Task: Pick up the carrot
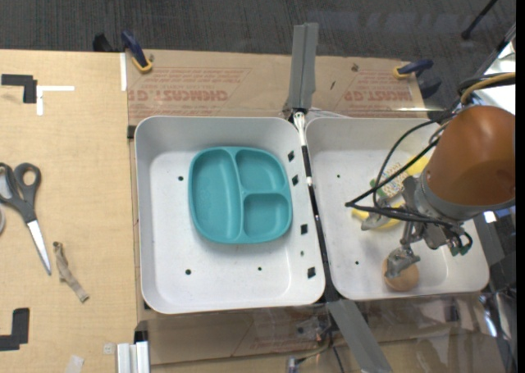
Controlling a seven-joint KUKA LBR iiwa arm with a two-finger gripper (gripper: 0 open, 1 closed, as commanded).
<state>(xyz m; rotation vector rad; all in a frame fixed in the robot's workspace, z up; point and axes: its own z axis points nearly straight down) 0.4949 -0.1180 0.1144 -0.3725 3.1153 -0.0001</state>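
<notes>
My gripper [404, 261] hangs low over the front of the right bin [344, 277], below the grey wrist and the orange band. It is right above a rounded tan-brown object [401, 279] that lies near the bin's front wall and looks to be touching its top. A yellow, banana-like object [371, 217] lies to the left of the wrist, and another yellow piece [413, 170] shows behind the cables. The arm and its cables hide the right part of this bin.
The left bin [156, 232] holds a teal divided plate [240, 195]. Scissors [26, 203] and a small strip lie on the cardboard bench at the left. A grey divider bar [303, 60] and clamps stand behind the bins.
</notes>
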